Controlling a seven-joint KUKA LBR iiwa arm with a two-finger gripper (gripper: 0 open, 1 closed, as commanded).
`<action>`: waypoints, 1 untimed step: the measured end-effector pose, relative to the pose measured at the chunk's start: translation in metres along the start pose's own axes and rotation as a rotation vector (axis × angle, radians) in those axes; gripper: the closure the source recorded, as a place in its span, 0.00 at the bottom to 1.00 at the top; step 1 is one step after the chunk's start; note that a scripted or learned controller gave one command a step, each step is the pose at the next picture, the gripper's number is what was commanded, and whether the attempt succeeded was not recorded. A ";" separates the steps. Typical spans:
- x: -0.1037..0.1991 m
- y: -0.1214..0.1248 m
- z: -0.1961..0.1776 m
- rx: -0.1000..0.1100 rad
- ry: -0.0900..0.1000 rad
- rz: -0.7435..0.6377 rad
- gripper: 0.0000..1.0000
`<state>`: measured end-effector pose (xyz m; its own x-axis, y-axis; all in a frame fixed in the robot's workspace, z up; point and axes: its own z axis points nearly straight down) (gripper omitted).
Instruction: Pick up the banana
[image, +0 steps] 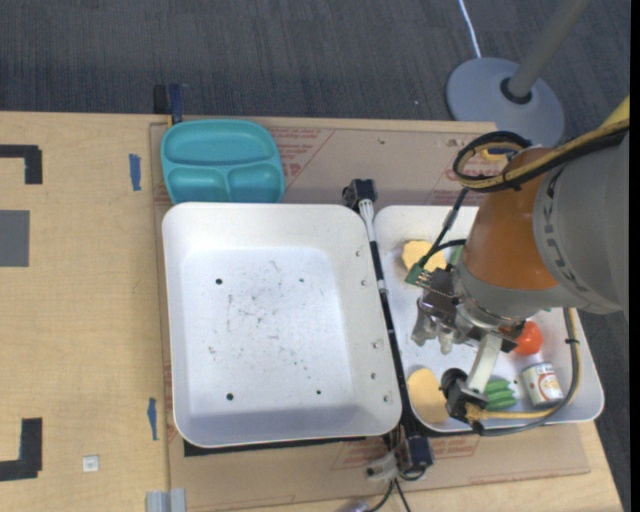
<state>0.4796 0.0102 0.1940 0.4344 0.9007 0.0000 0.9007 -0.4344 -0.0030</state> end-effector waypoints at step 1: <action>0.001 0.000 -0.010 0.000 0.000 -0.001 1.00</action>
<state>0.4804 0.0106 0.2038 0.4335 0.9012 0.0003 0.9012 -0.4335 -0.0026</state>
